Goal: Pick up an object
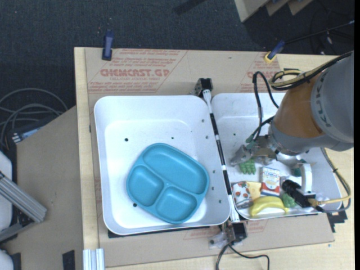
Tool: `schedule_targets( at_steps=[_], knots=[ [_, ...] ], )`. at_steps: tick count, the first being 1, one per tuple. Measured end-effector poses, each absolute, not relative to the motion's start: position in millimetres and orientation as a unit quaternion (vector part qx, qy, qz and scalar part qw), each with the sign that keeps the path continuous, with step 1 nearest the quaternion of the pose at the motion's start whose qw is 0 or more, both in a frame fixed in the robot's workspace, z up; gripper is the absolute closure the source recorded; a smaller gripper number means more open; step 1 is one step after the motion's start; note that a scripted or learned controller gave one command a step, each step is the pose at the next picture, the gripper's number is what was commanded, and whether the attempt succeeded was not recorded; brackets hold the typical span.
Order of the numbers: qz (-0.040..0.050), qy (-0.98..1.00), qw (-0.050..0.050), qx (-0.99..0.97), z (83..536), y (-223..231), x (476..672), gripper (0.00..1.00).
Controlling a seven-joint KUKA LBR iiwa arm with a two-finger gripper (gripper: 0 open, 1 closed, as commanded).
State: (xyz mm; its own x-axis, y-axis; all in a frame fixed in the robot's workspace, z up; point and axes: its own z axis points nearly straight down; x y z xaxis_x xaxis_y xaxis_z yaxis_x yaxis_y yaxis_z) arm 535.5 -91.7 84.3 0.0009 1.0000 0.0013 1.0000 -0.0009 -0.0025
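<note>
White shallow plastic bins sit side by side on the counter point(140, 66). From my remote view the left bin point(115, 122) and the right bin point(236, 111) meet along one shared edge.

Left bin: one blue plastic plate with three compartments point(167, 181) lies flat in the near half, apart from the walls.

Right bin: my grey arm with the orange band point(304, 117) comes in from the right and bends down over the middle of the bin. The tool point(249, 152) sits low over the left part of this bin, just above a small green bumpy object point(246, 166). I cannot tell if they touch, and I cannot tell whether the tool is open or closed.

Just right of the green object is a small white packet with red and blue print point(271, 176). A white card with red spots point(241, 191) lies at the front-left corner of the bin. A yellow plastic banana point(267, 206) is just beside the card, lying along the front wall. The banana sits right below the packet, maybe touching it; too small to say.
</note>
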Motion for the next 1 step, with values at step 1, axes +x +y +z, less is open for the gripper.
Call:
schedule_targets(
  at_steps=[1],
  knots=[
    [-0.0001, -0.707, -0.001, -0.707, 84.5, -109.6, 548.6, 0.00]
  ],
)
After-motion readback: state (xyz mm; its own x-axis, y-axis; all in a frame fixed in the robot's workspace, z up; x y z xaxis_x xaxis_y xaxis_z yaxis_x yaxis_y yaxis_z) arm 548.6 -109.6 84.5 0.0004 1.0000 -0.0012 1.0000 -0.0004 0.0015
